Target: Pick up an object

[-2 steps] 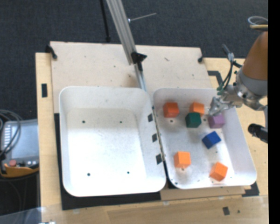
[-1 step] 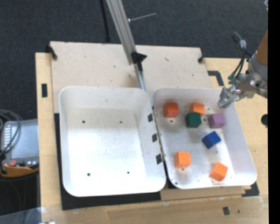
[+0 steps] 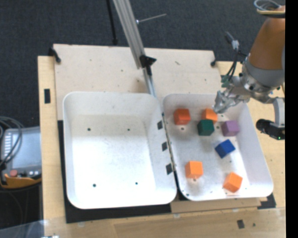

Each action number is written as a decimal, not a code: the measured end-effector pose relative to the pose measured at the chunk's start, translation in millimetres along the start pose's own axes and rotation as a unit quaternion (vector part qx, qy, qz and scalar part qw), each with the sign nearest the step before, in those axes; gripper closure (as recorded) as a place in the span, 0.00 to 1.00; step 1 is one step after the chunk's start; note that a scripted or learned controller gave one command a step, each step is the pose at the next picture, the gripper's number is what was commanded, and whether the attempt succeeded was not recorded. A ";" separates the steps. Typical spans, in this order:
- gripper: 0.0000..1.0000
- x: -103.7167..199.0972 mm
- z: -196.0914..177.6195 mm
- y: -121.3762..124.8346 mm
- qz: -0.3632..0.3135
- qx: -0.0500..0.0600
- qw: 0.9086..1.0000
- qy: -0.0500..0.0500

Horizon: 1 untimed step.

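- The surface (image 3: 109,66) is a pale speckled board on a light wooden bench, its corners held by small black clips.
- Two white bins sit side by side on it: the left bin (image 3: 77,108) toward 9 o'clock, the right bin (image 3: 258,155) toward 3 o'clock, their inner rims touching along the middle.
- The left bin's floor shows a few small dark dots.
- The right bin holds seven cubes.
- An orange cube (image 3: 182,116) lies at the bin's 11 o'clock.
- A second orange cube (image 3: 209,115) lies at 12 o'clock, just beside a green cube (image 3: 205,128).
- A purple cube (image 3: 230,128) sits at 2 o'clock, near the green one.
- A blue cube (image 3: 224,148) lies near the bin's centre, tilted on the floor.
- Two more orange cubes lie toward the front: one (image 3: 193,169) at 7 o'clock, one (image 3: 233,182) at 5 o'clock.
- The arm (image 3: 268,48) comes in from 3 o'clock, orange above, grey below.
- The hand (image 3: 221,106) hangs low at the bin's 12 o'clock edge, its tip just beside the second orange cube; I cannot tell whether it is wide or narrow, nor whether it touches the cube.
- A slanted metal rail (image 3: 129,26) rises from the join of the bins toward 12 o'clock.
- The floor (image 3: 39,19) around the bench is dark carpet.
- At 8 o'clock a grey pendant (image 3: 21,150) with cables lies beside the bench.
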State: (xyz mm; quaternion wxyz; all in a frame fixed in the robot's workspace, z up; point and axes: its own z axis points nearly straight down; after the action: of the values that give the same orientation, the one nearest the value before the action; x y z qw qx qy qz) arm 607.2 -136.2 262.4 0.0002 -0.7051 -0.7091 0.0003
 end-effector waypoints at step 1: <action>1.00 45.0 -4.4 13.6 0.000 -0.002 1.000 0.000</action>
State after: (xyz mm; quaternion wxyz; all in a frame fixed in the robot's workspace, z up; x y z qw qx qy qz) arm 620.5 -91.1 266.8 -0.0010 -0.7048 -0.7094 -0.0007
